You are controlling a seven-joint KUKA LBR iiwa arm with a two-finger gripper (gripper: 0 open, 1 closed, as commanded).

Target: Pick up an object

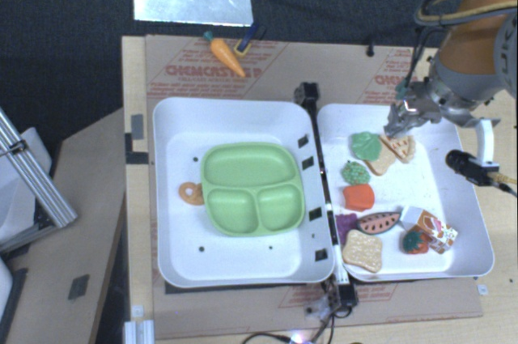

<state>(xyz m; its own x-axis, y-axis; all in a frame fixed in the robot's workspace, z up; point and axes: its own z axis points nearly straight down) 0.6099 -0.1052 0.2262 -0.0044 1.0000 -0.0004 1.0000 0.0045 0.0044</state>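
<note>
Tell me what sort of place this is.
Probably a robot lab's grasping test bench, not a kitchen: two white bins sit side by side on cardboard, the food is toy food like the bread slice and the carrot, and a robot arm's gripper reaches in.

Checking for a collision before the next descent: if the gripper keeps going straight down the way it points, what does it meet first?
Probably the triangular toast slice, just under the gripper; depth is unclear, so the green lettuce piece is possible.
</note>
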